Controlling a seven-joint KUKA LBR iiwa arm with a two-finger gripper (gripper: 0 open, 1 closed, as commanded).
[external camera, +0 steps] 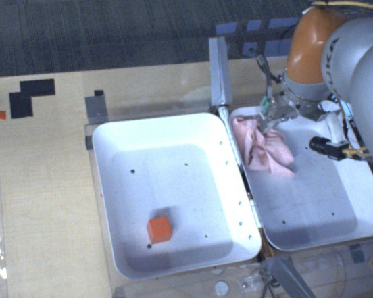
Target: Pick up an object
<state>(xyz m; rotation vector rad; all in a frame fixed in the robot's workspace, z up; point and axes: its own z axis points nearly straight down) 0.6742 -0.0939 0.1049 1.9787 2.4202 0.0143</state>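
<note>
Gripper [269, 117] down at top edge of pink cloth [262, 147] in right bin [333, 224]; grip state unreadable. Cloth not lifted. Orange block [159, 229] untouched in left bin [181, 261].

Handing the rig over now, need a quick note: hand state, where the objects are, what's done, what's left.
Hand: low at the far left corner of the right white bin, right at the top of the crumpled pink cloth. Whether it has actually gripped the cloth can't be told from this view.
Pink cloth: lying bunched against the right bin's left wall, far end.
Small orange block: sitting in the left white bin, near-left area, untouched.
Done: arm brought down to the cloth.
Left: confirm a grip and lift; nothing is clearly off the bin floor yet.
</note>
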